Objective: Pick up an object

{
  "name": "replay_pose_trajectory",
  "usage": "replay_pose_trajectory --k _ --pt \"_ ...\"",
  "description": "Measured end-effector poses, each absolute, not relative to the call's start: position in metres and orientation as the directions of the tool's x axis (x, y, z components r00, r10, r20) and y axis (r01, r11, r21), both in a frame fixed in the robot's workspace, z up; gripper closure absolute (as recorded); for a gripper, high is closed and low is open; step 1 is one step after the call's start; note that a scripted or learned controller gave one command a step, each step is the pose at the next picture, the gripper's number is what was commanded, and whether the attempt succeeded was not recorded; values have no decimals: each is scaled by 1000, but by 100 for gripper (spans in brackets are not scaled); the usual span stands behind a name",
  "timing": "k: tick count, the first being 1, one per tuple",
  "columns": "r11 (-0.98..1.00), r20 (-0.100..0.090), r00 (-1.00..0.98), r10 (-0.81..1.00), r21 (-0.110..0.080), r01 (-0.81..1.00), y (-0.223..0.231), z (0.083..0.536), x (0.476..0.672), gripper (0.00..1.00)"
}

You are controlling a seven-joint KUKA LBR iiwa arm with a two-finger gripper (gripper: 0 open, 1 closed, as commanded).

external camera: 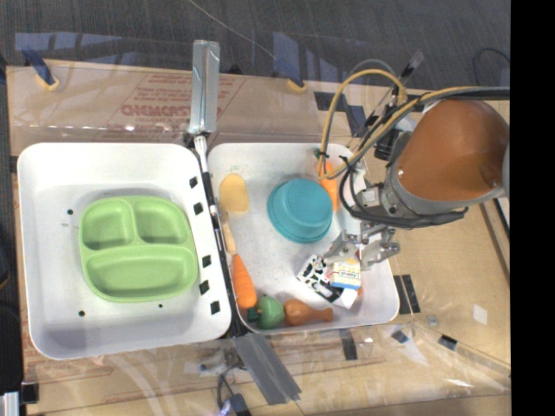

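My gripper [360, 251] hangs over the right bin [277, 159], near its right wall, its metal fingers just above and to the right of a small printed carton [331, 277]. Nothing shows clearly between the fingers. A teal bowl [300, 209] lies upside down in the middle of the bin. A pale yellow piece [233, 192] sits at the left wall. Along the near edge lie an orange carrot [244, 286], a green toy vegetable [269, 311] and an orange-brown piece [305, 312]. Another orange item [328, 185] peeks out behind the bowl.
The left bin [43, 232] holds a green divided plate [136, 246]. A metal bar [204, 89] stands at the divider between the bins. Yellow and black cables [364, 102] loop above the wrist at the bin's far right corner.
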State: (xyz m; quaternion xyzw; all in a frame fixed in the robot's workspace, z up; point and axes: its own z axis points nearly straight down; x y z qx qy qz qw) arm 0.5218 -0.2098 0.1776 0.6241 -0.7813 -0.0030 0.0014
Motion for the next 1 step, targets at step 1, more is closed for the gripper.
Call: replay_pose_trajectory --k 1 --pt "64 9 -65 -998 -18 -998 -212 114 490 100"
